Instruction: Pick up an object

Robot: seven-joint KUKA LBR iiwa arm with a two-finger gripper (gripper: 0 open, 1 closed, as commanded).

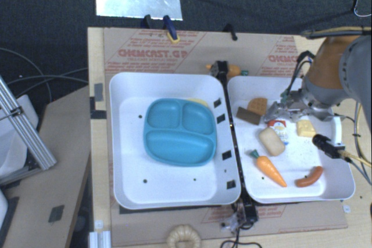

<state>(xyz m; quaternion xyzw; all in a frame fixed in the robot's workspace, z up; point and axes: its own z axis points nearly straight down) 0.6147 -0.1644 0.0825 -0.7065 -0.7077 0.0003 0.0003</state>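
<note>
My gripper hangs low over the back middle of the right bin, on the grey arm that comes in from the right. Just beneath and in front of it lies a small red-and-white item. A beige, potato-like lump lies a little nearer the front. To the gripper's left are a brown cookie-like piece and a dark brown block. A yellow cheese wedge sits to its right. An orange carrot and a reddish sausage lie at the bin's front.
The left bin holds a blue divided plate, with a pale yellow thing peeking out behind it. A ridge with black clips separates the two bins. Cables run along the bench's right edge.
</note>
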